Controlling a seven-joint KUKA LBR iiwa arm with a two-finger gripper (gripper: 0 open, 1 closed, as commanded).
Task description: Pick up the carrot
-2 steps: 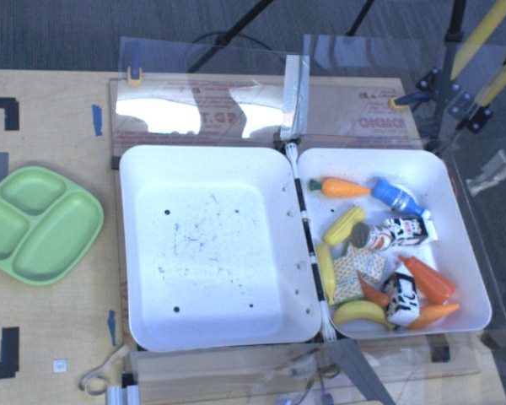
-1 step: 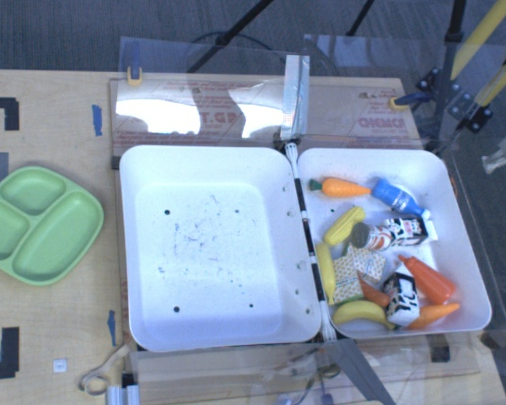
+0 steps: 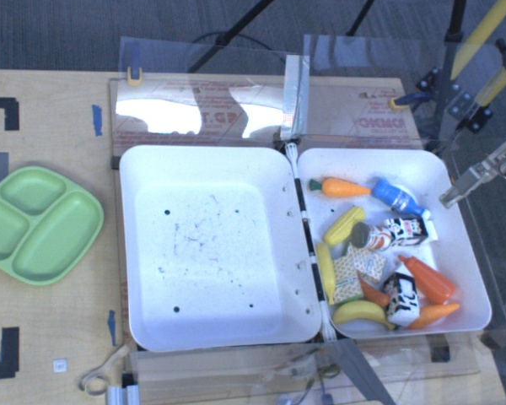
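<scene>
Item: carrot (image 3: 347,188), orange with a green tip. You are finding it lying in the upper part of the right bin (image 3: 430,169), long axis running roughly left to right, green end pointing at the divider between the bins. Its orange end is sitting just beside a blue bottle (image 3: 396,196); an ear of corn (image 3: 344,224) is lying below it.

Item: gripper (image 3: 479,178). It is hanging at the right bin's right rim, carrying nothing; open or closed, you cannot tell.

Relation: the carrot is lying to the gripper's left across the bin, with the blue bottle in between. You are likely needing a crosswise grip on its middle.
</scene>
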